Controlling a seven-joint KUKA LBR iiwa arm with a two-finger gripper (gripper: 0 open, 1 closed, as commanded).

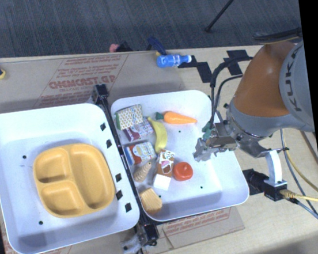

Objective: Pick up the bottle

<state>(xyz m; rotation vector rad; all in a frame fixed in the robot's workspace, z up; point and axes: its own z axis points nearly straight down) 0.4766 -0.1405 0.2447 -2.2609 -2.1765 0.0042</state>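
Note:
In the right bin (232, 185), a small bottle (165, 162) with a red and white label lies just left of a red tomato (182, 171). My gripper (202, 151) hangs over the bin's right half, a short way to the right of the tomato and the bottle and apart from both. The grey arm with its orange band (264, 89) reaches in behind it from the right.
Around the bottle lie a banana (159, 135), a carrot (178, 117), a cracker box (130, 117), small cartons (141, 152) and bread pieces (150, 200). A yellow divided tray (73, 179) sits in the left bin (13, 230). A blue object (170, 61) rests on the bench behind the bins.

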